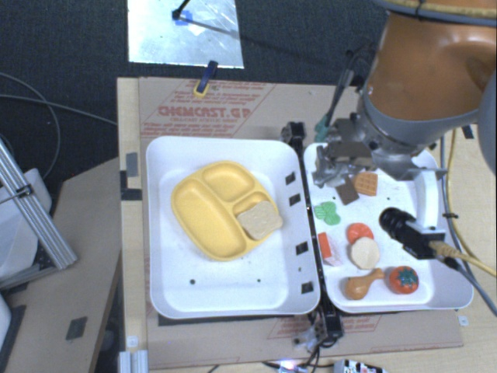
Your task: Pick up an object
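The gripper (335, 168) hangs over the upper left corner of the right bin (460, 287), just beside a waffle piece (366, 183); whether it is spread or pressed together cannot be told. Below it in that bin lie a green leaf (327, 212), an orange stick (326, 247), a tomato slice (359, 231), a pale round slice (365, 252), a drumstick (363, 284) and a tomato (403, 280). In the left bin (178, 290), a yellow divided plate (202, 216) carries a bread slice (259, 220) in its lower right compartment.

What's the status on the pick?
Gripper low over right bin, hold unclear. Waffle close beside it. Green piece close too.
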